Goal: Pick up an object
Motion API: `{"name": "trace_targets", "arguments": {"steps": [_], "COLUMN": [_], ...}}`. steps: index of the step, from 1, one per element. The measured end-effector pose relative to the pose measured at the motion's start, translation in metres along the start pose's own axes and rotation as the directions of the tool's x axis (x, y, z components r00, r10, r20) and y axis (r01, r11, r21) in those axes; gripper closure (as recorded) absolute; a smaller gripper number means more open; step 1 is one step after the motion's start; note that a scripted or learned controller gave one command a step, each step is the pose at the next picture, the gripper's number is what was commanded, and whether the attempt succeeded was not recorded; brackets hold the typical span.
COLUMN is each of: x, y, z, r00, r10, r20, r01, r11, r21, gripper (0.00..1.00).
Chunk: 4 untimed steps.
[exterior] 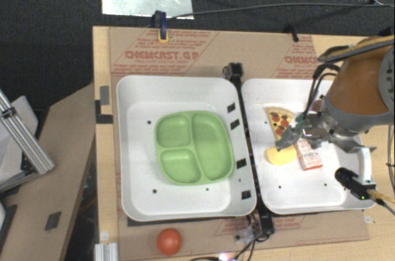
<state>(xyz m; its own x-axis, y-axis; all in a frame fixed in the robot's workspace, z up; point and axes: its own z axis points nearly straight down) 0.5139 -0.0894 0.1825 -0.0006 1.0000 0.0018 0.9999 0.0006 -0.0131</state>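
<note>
In the right bin (290,195) lie a pizza-slice toy (279,118), a yellow rounded piece (281,157) and a small red-and-white box (308,155). My gripper (291,137) hangs low over these, just above the yellow piece and left of the box. The arm's grey wrist and orange band come in from the right and cover part of the bin.
The left bin (133,130) holds a green three-compartment plate (193,147). An orange-red ball (168,240) rests on the bench in front of the left bin. Black clips (234,71) sit along the seam between the bins.
</note>
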Motion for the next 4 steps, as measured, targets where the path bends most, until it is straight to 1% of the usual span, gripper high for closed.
{"name": "trace_targets", "arguments": {"steps": [1, 2, 3, 4], "x": [0.000, 0.001, 0.001, -0.001], "y": [0.003, 0.004, 0.005, 0.009], "z": [-0.007, 0.055, 0.100, 0.082], "r00": [1.000, 1.000, 1.000, 1.000], "r10": [-0.003, -0.001, -0.001, 0.001], "r20": [0.001, 0.001, 0.002, 0.006], "r01": [0.003, 0.001, 0.001, -0.001], "r11": [1.000, 1.000, 1.000, 1.000], "r21": [-0.013, -0.011, -0.013, -0.025], "gripper": [0.00, 0.00, 0.00, 1.00]}}
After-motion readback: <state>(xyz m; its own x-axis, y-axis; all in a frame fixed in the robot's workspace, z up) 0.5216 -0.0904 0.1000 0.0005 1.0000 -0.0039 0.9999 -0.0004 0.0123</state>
